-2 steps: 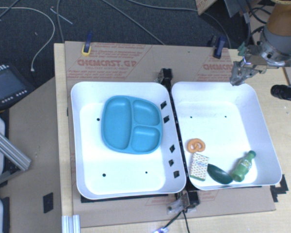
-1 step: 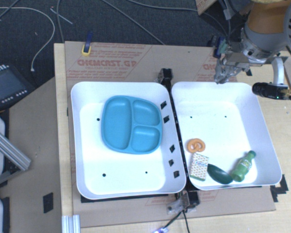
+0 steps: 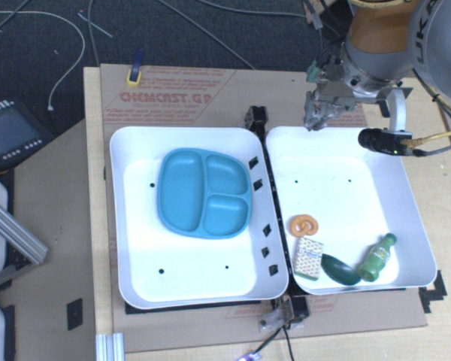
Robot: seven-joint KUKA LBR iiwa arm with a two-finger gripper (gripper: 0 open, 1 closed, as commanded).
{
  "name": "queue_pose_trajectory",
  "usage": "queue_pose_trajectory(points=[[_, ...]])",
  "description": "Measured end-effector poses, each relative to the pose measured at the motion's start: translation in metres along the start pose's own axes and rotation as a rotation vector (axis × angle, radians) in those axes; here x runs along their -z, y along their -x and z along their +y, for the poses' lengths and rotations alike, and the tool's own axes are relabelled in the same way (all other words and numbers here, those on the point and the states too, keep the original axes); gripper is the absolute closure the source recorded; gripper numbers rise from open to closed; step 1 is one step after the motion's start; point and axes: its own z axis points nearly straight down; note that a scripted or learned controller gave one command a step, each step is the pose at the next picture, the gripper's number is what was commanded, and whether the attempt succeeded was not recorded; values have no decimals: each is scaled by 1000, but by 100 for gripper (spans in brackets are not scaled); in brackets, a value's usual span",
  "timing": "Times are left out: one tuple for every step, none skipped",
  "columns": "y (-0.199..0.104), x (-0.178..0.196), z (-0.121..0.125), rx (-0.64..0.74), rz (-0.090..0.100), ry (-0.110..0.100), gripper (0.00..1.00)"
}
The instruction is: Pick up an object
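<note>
- Four small things in the right bin (image 3: 406, 201), near corner: orange ring (image 3: 304, 225), patterned packet (image 3: 309, 257), dark green piece (image 3: 340, 269), green bottle (image 3: 376, 258).
- Gripper (image 3: 316, 120) above that bin's far rim, nothing held, finger gap unclear.
- Blue divided plate (image 3: 204, 192) left of it.

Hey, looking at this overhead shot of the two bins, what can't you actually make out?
- Gripper: small and dark above the right bin's far rim; finger state unclear.
- Arm: cut off by the top and right edges.
- Dark green item: partly tucked against the green bottle; its shape is uncertain.
- Small packet: print too small to read.
- Cardboard lettering: faded, partly illegible.
</note>
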Motion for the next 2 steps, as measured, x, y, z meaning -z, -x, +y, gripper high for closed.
queue_pose_trajectory(points=[[-56,-20,1,-1,0,-3,100],[-102,-35,-8,-2,-1,-3,100]])
